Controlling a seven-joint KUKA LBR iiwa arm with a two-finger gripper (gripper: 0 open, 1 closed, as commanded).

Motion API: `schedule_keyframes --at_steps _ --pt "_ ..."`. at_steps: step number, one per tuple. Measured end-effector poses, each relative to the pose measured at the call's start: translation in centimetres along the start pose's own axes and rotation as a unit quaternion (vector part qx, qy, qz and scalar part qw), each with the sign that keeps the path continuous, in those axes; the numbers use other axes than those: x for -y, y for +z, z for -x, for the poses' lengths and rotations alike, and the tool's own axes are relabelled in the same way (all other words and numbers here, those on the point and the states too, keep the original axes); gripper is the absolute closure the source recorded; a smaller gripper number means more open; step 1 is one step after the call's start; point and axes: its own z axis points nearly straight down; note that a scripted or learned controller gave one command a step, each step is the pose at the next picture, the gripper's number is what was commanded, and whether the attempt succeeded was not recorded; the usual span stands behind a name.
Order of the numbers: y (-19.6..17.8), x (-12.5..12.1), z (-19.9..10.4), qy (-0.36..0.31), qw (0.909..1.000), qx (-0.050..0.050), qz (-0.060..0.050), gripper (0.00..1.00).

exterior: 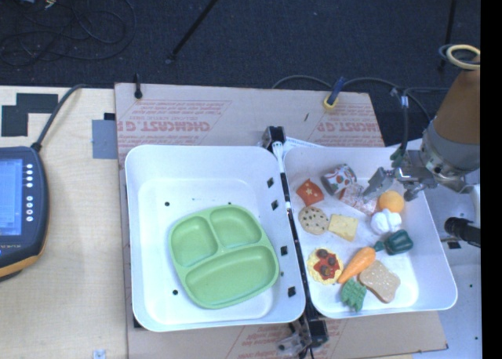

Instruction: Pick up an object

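Pincer [390, 179] low over right bin [439, 287], grip state impossible to tell. Toy food scattered below: orange ball [391, 201] just beside it, carrot [358, 262], cookie [313, 220]. Green tray [223, 255] in left bin [149, 193].

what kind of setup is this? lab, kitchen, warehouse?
Most likely a robotics lab bench for pick tests, not a kitchen. The food in the right bin is toy-like, such as the carrot; a teach pendant lies at left; the arm reaches in, with cables on the dark floor.

Grey arm [453, 146] with broad orange band, dark cable alongside, metallic grey wrist fittings
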Motion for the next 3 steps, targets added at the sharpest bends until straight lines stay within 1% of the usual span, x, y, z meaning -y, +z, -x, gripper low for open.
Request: schedule_keyframes --at_steps 1,2,3 --pt "8.7 4.8 -3.6 0.001 1.0000 -0.003 -0.007 0.00" --pt "11.2 -0.5 -6.6 -0.001 1.0000 -0.001 0.001 0.00" --pt "11.3 -6.7 -8.8 -0.002 1.0000 0.000 0.002 0.00"
